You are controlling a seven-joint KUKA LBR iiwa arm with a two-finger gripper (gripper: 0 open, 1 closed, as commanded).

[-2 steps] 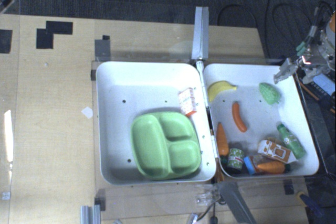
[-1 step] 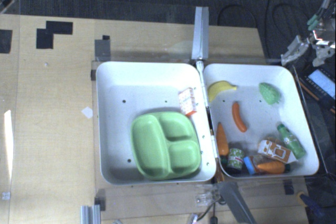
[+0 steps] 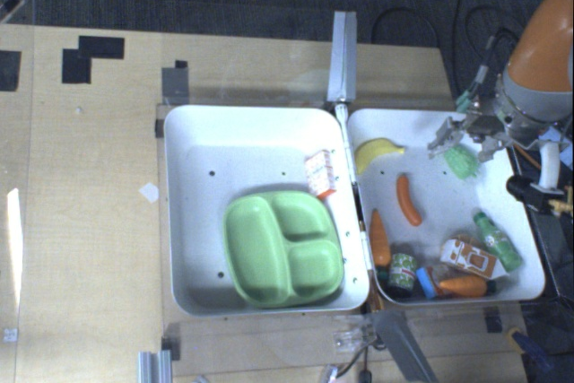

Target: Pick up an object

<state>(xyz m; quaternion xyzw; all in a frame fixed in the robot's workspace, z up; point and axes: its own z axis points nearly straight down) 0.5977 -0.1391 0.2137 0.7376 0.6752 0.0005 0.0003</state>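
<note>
My gripper [image 3: 466, 144] hangs over the far right part of the right bin [image 3: 529, 287], below the arm's orange band. Its two fingers are spread apart, so it is open. A small pale green object [image 3: 461, 162] lies just below and between the fingertips, and I see no finger closed on it. In the same bin lie a yellow fruit [image 3: 378, 153], an orange sausage [image 3: 408, 198], a carrot [image 3: 380, 238], a dark can [image 3: 402, 272], a second orange piece [image 3: 463, 286], a brown carton [image 3: 471, 257] and a green bottle [image 3: 498, 240].
The left bin [image 3: 193, 193] holds a green divided plate [image 3: 282, 247] and a small red and white packet [image 3: 320, 173] by the shared wall. A metal post [image 3: 343, 58] stands behind the bins. Cables run along the right side.
</note>
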